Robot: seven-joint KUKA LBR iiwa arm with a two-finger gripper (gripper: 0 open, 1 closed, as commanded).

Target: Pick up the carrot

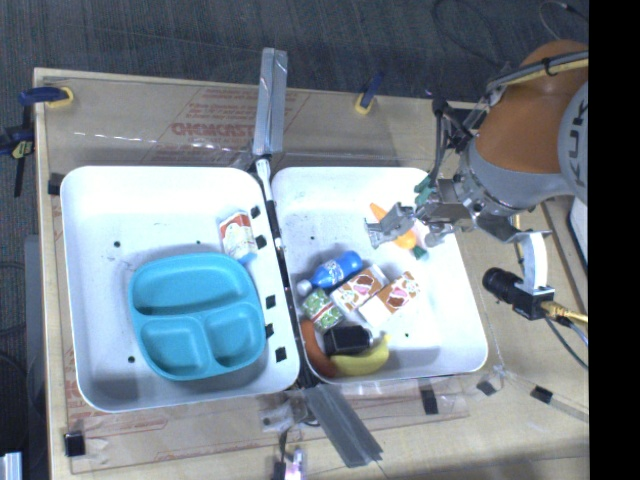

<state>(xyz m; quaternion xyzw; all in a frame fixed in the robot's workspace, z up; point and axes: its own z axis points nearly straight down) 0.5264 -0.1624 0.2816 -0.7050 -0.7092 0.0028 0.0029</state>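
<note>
Near edge of the desk (60,408): two shallow white bins stand side by side, joined along a dark central seam.

Right bin (455,343), near corner: a yellow banana (362,361) lies curved along the front wall, with a small black object (347,339) touching its upper side. Just behind these sits a cluster of small cartons: a green-and-white one (322,307) at the left, a brown-and-white one (359,291) in the middle and a red-and-white one (394,296) at the right, all touching or nearly touching. A blue bottle (337,268) lies on its side at the far-left edge of this cluster.

Left bin (90,198): a turquoise divided tray (197,313) with three compartments rests flat on the floor toward the near side. A small red-and-white carton (236,235) lies just beyond the tray's far-right corner, near the seam.

Right bin, far half: the carrot (403,235), an orange piece, lies on the white floor directly at the gripper (396,226). The jaws stand spread, their grey tips to either side of the carrot; whether they touch it cannot be told, and the carrot is not lifted clear of the floor.

Beyond, at the right: the grey wrist and orange-banded arm (525,133) extend over the bin's far-right corner, with cables trailing across the desk.
</note>
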